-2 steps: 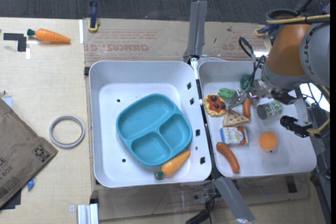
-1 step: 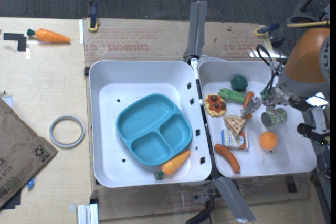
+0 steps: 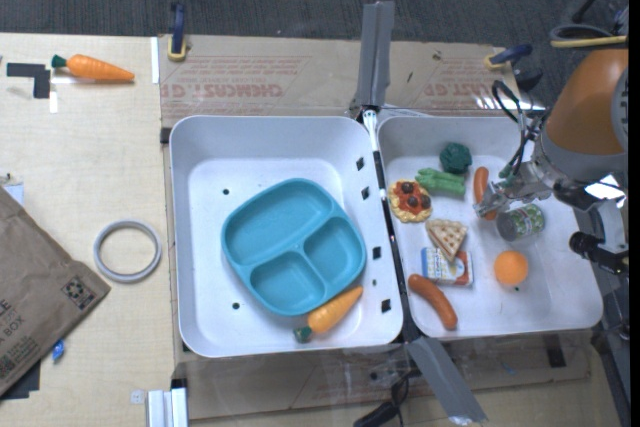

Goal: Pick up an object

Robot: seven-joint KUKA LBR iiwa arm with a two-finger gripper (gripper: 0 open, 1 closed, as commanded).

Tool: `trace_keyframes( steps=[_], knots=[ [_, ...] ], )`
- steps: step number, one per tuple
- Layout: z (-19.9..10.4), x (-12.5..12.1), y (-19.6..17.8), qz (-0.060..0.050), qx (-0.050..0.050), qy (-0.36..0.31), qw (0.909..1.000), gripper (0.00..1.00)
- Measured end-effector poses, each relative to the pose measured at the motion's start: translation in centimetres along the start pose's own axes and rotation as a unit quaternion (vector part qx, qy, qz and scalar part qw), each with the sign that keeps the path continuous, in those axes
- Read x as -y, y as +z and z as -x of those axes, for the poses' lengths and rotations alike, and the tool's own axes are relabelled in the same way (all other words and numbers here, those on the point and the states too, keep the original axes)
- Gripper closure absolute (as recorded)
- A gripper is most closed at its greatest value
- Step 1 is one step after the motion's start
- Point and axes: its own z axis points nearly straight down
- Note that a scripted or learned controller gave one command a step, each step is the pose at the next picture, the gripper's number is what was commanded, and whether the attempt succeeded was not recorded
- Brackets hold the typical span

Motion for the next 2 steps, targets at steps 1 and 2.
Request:
trace_keyframes(
  steps=[1,2],
  knots=[
    [-4.9,-4.6,-14.1,-0.001,0.000,0.063,0.9980,1.00],
    [-7.8,-6.4,-8.9,-0.003,0.000,0.175,0.9845,1.00]
  ],
)
